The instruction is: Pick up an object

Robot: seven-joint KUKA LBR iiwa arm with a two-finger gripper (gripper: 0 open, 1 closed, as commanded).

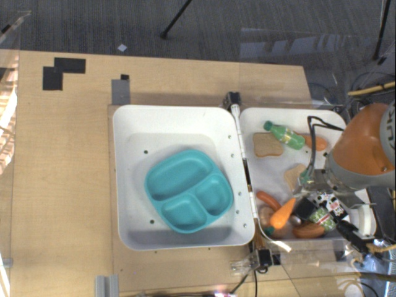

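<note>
orange-banded arm [365, 144] over tapered carrot [283, 213] and glossy sausage [308, 231]; fingers' [307, 208] state unclear.

Food crowds the right bin's [247, 129] near end; the left bin [124, 166] lies open around the teal plate [189, 190].

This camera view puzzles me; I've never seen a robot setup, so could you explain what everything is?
One camera looks down at a slant on a wooden bench bearing two shallow white bins. The grey and orange thing at right is a robot arm; its gripper is low in the right bin, among toy food: a green bottle, bread slices, a carrot and sausages. The left bin holds a teal divided plate. I cannot tell whether it holds anything.
</note>
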